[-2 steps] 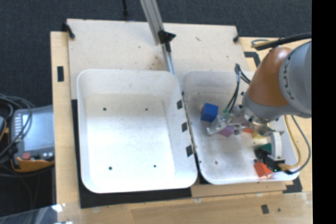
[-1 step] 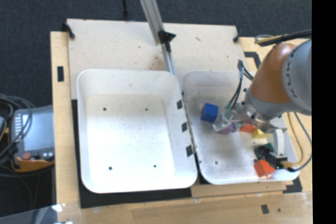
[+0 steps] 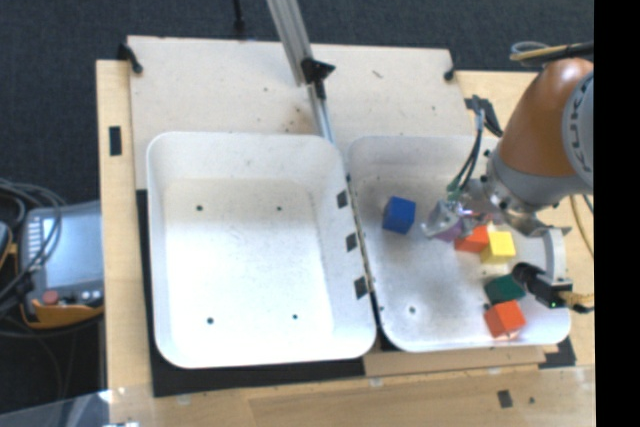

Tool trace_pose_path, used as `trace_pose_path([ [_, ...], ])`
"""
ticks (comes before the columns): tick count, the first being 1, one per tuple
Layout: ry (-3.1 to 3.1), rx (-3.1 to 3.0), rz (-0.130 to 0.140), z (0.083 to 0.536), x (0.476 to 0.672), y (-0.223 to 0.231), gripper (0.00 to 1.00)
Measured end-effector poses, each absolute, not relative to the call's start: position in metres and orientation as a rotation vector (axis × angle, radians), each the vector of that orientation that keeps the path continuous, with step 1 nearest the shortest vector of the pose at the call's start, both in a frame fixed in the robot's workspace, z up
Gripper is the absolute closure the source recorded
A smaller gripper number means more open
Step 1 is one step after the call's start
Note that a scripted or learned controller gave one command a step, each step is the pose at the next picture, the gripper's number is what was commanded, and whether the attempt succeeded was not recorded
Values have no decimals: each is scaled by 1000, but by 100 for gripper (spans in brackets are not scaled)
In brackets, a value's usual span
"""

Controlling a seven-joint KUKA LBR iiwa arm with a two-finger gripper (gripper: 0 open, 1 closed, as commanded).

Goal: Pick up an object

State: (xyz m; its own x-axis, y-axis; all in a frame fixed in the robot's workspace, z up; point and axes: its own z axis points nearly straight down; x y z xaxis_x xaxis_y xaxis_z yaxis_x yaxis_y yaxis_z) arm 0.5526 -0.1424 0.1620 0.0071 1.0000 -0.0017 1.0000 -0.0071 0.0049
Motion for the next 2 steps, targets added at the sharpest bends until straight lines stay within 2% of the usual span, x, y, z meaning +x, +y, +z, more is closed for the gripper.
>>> trace_pose_path([
  [2, 2220, 2214, 5, 259, 543, -147, 100],
])
